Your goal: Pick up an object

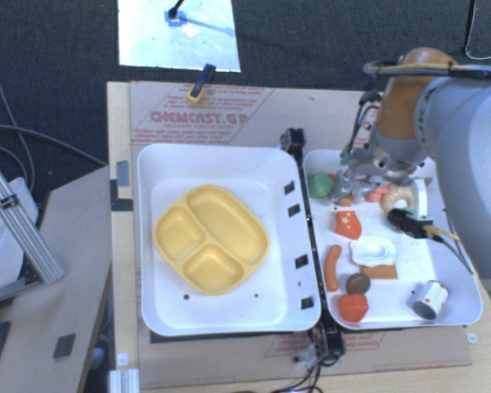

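Arm [442, 113] enters from 3 o'clock, wrist bent down over right bin [462, 301], gripper [353, 188] low at bin's 11 o'clock corner; finger spread not discernible. Green ball [320, 185] just beside gripper at 9 o'clock, red wedge [348, 224] at 6 o'clock. Left bin [155, 301] holds yellow three-compartment plastic tray [210, 237].

The arm [466, 129] runs off the right edge; the gripper [353, 188] covers part of the right bin's [458, 301] far end; its fingertips blur together.
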Motion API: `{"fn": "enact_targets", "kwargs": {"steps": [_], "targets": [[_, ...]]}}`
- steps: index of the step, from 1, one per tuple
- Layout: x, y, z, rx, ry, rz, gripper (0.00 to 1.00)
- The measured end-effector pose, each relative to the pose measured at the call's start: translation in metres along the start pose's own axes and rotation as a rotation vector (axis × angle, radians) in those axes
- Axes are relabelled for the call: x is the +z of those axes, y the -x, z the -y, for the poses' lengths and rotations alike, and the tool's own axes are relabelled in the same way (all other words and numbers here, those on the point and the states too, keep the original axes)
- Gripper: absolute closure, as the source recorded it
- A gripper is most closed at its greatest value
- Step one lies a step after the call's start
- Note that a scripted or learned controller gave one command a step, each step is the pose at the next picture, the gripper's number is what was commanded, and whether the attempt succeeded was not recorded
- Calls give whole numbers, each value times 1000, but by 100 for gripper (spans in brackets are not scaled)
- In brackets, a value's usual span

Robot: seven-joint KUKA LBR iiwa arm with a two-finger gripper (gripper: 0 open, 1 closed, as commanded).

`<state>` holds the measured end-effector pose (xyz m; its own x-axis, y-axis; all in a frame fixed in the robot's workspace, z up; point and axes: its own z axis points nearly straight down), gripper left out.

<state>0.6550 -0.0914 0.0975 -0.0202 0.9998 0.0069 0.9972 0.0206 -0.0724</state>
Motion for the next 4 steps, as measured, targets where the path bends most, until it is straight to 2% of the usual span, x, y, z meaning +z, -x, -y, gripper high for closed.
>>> {"fn": "enact_targets", "kwargs": {"steps": [1, 2, 3, 4], "targets": [[-123, -51, -9, 11, 85, 6, 100], [-115, -48, -7, 15, 73, 7, 0], [20, 33, -12, 25, 69, 6, 0], [4, 28, -14, 15, 72, 7, 100]]}}
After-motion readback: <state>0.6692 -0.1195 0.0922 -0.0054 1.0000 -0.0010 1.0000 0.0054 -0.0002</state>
